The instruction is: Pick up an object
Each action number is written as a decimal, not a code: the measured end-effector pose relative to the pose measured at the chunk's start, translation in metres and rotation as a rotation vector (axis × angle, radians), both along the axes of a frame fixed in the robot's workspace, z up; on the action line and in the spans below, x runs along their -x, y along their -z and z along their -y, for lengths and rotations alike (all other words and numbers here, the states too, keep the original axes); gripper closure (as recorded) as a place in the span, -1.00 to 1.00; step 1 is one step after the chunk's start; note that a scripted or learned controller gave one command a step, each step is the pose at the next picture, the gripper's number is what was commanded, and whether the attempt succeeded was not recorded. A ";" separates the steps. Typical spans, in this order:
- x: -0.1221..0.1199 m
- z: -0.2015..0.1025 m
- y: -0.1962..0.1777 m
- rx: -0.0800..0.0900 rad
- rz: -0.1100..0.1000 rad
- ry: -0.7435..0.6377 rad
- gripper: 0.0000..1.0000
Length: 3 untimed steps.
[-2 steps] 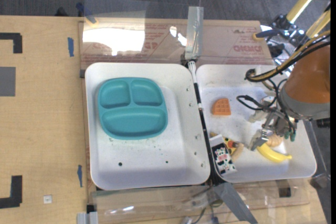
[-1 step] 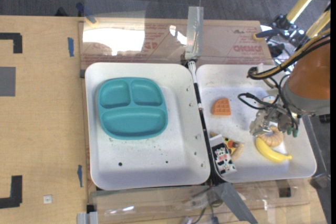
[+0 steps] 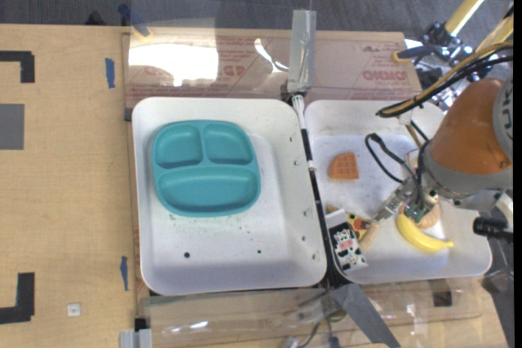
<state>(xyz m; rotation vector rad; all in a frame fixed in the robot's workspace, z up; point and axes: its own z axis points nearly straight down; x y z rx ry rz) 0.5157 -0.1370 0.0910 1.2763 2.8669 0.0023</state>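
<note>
My gripper point(image 3: 405, 204) hangs low in the right bin point(image 3: 469, 261); I cannot tell its state, since it is small and blurred. A yellow banana point(image 3: 422, 235) lies just below it. A waffle piece point(image 3: 344, 167) sits to its upper left (well apart). A black-and-white carton point(image 3: 347, 244) lies lower left. A teal divided plate point(image 3: 206, 167) rests in the left bin point(image 3: 236, 265).

This was a robotics lab, plainly: a plywood worktop point(image 3: 65, 175) marked with black squares and blue tape, two white bins point(image 3: 220, 277) behind clear plastic shields point(image 3: 245, 53), a grey-and-orange arm point(image 3: 473, 134) trailing loose cables.
</note>
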 end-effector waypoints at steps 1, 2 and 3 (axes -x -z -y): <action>0.008 -0.052 -0.095 -0.002 0.001 0.461 1.00; 0.016 -0.115 -0.093 -0.001 -0.005 0.997 1.00; 0.037 -0.106 -0.093 0.000 -0.006 1.539 1.00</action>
